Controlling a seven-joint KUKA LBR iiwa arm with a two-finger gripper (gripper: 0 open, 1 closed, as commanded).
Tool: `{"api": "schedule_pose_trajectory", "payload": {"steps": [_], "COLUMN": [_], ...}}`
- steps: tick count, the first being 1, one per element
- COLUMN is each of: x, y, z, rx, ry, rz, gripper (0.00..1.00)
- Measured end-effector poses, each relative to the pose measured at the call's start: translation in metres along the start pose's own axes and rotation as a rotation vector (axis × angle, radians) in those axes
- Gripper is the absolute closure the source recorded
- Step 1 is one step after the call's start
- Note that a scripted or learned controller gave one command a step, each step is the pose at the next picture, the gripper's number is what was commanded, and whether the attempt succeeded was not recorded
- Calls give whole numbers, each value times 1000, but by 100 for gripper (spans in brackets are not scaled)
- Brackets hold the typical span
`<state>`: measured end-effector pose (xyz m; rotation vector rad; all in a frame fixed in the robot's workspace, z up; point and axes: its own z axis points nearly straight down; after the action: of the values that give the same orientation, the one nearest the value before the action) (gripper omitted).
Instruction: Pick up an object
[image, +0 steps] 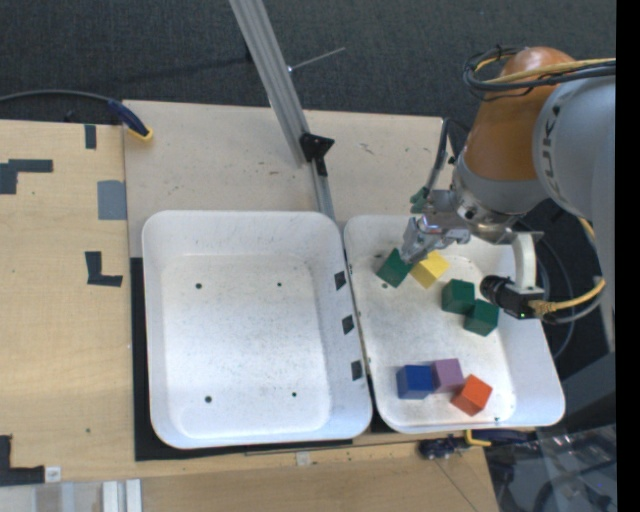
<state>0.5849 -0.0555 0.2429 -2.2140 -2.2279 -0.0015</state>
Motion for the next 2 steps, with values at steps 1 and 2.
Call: {"api": "schedule_pose_trajectory", "payload": {"steps": [1,2], "x": [52,97], "y": [15,44], "z": [1,16], "rx": [1,1], "ry": [0,-1], "rz": [0,1], "gripper": [100,100]}}
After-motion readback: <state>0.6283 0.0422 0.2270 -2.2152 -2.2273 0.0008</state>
